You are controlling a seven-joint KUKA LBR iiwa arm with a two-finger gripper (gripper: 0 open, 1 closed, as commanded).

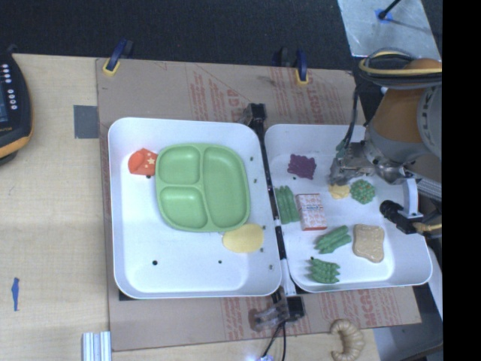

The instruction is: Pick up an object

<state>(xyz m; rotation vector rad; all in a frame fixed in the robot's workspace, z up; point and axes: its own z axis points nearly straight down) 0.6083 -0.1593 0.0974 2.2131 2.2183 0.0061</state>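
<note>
My gripper (343, 173) hangs low over the right bin (409, 277), near its upper middle. Just below its tip lies a small yellow piece (340, 192), with a green broccoli-like toy (362, 192) beside it. Purple grapes (302, 166) lie to the gripper's left. Further down the bin are a green bean bundle (285, 203), a small printed box (311, 210), a pea pod (333, 238), a slice of toast (369, 243) and another green vegetable (324, 270).
The left bin (135, 273) holds a green divided plate (203, 186), a red piece (141, 162) at its upper left and a yellow lemon-like piece (243, 238) below it. A black controller (11, 111) lies at the far left. A tan curled object (347, 338) sits below the bins.
</note>
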